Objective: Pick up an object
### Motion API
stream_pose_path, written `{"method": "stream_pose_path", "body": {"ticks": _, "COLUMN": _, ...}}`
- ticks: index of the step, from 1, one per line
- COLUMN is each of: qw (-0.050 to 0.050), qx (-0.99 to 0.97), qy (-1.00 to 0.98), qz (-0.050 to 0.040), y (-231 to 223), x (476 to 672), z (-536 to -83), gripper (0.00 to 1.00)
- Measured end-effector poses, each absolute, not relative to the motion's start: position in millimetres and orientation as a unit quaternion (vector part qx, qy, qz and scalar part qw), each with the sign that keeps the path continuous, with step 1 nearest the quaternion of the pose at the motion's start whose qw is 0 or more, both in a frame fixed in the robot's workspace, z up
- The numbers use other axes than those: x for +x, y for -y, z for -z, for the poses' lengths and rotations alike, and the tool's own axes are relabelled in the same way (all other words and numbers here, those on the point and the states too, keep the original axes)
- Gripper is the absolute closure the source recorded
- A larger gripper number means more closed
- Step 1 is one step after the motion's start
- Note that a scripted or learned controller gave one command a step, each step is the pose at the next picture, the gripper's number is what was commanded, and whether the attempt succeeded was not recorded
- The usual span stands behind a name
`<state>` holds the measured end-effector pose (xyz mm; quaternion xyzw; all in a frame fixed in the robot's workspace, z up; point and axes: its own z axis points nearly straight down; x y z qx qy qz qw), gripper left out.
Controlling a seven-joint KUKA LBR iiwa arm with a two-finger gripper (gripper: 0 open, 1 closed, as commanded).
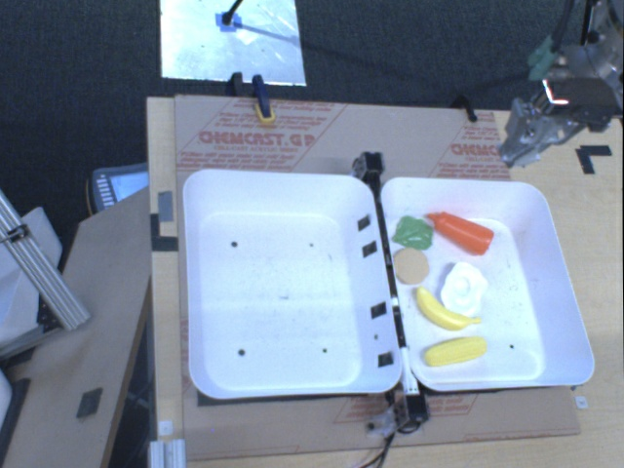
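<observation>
The end effector (522,139) hung at upper right, its state impossible to tell; the carrot (462,230) touched the green piece (413,231); descending there risked nudging both.

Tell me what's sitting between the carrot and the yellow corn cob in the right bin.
In the camera view, the white fried egg and the banana lie between the carrot and the corn cob.

Toys (444,276) crowding right bin (565,261)
</observation>
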<state>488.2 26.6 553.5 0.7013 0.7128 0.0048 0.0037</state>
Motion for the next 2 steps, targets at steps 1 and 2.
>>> {"method": "stream_pose_path", "body": {"ticks": 1, "qw": 0.005, "qx": 0.700, "qy": -0.714, "qz": -0.0062, "y": -26.7, "x": 488.6, "z": -564.9, "gripper": 1.00}}
{"method": "stream_pose_path", "body": {"ticks": 2, "qw": 0.005, "qx": 0.698, "qy": -0.716, "qz": -0.0072, "y": -26.7, "x": 488.9, "z": -576.0, "gripper": 1.00}}
